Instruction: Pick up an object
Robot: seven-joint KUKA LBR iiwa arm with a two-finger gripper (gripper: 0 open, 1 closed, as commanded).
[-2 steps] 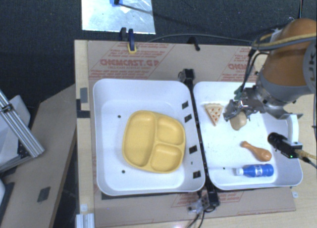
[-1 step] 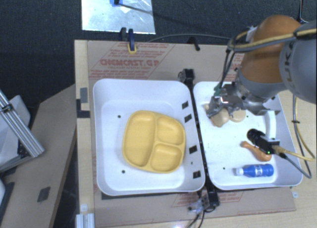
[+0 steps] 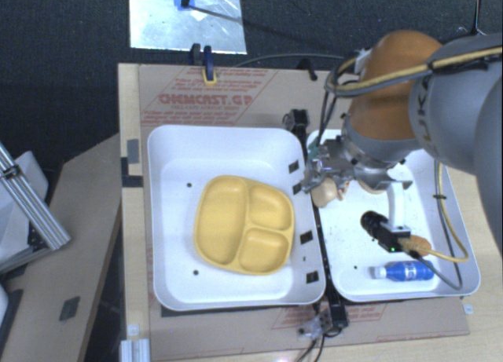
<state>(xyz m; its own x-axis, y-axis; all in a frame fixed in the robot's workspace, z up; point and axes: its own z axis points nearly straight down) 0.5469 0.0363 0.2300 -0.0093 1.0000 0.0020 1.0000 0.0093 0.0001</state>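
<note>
Arm [image 3: 393, 93] reaches in from the right, orange band high, wrist bent steeply down over the near-left corner of the right bin [image 3: 346, 262]. Pincer [image 3: 321, 170] sits low at the wall shared with the left bin [image 3: 177, 195]. A small tan object [image 3: 325, 192] lies directly under it, touching or nearly so. Likely target, since the arm is pitched onto that spot. Open or closed: cannot tell, and no grip is confirmed. A blue-labelled bottle [image 3: 402, 272] lies on its side at the bin's front edge, well apart. A yellow divided plate [image 3: 244, 224] lies flat in the left bin, untouched.
</note>
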